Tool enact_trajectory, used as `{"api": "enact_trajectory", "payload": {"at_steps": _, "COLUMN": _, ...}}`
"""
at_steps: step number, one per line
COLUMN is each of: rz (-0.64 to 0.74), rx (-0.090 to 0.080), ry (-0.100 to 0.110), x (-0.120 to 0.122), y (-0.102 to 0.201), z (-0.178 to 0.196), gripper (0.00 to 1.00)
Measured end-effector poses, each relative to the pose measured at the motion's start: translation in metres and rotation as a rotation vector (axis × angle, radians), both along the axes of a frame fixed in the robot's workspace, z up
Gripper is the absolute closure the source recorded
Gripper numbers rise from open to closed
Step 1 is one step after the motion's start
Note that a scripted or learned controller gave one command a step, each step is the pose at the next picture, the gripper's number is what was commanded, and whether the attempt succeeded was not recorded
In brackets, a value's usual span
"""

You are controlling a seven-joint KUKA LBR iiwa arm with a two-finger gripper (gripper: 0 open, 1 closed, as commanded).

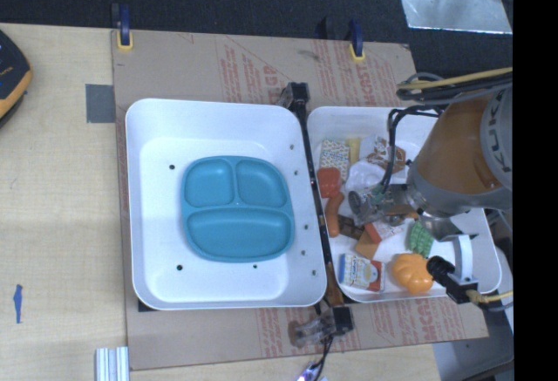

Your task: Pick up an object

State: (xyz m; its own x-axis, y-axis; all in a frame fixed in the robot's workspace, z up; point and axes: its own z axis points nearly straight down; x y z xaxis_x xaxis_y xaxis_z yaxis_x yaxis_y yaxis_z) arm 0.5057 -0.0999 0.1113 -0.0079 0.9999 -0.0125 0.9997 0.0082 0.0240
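We are seeing the end effector (pixel 370 203) hanging over the right bin (pixel 488 283); we cannot tell its state. At five o'clock, the orange toy (pixel 411 273) is looking light, smooth, graspable across its middle.

Blue divided plate (pixel 237 207) in left bin (pixel 144 196), arm's pincer (pixel 366 203) down among clutter in right bin (pixel 349 119)

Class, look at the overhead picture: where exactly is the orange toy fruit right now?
The orange toy fruit lies in the right bin, near its front edge, just right of a small printed packet and below a green item.
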Motion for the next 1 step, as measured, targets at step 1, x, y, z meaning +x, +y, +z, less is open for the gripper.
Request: {"api": "enact_trajectory", "payload": {"at_steps": 1, "rz": 0.002, "rx": 0.013, "ry": 0.018, "x": 0.045, "y": 0.0576, "z": 0.0857, "gripper": 1.0}}
